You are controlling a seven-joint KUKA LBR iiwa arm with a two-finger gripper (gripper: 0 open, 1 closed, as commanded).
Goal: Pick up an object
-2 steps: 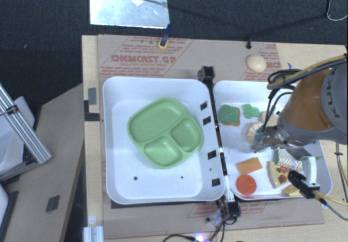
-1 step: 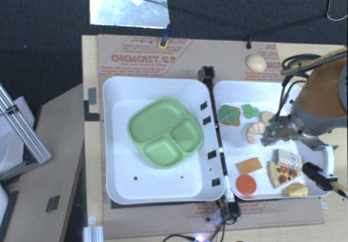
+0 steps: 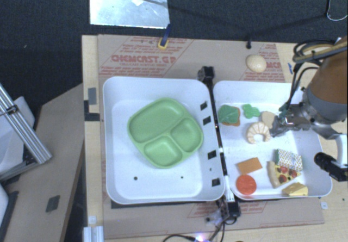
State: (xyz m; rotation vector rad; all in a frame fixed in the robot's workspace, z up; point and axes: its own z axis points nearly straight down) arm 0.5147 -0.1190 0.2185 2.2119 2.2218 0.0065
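Nearest, lying flat by the front rim of the right bin (image 3: 326,184): a red disc (image 3: 246,184), a pizza slice (image 3: 278,174) and a cheese wedge (image 3: 295,190). Further back, mid-bin, just beside the gripper (image 3: 278,125) (grip impossible to tell): the croissant (image 3: 258,132), probably light, rigid, smooth plastic and apt to slip, so best pinched across the thick middle, not the tapering horns. Beyond the bin, on the board: a pale egg (image 3: 256,62).

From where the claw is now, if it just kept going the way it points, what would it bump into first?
Most likely the croissant. The gripper sits just to its right in the right bin, pointing left and downward toward it. Depth is hard to judge from above, so it might instead touch the bin floor first.
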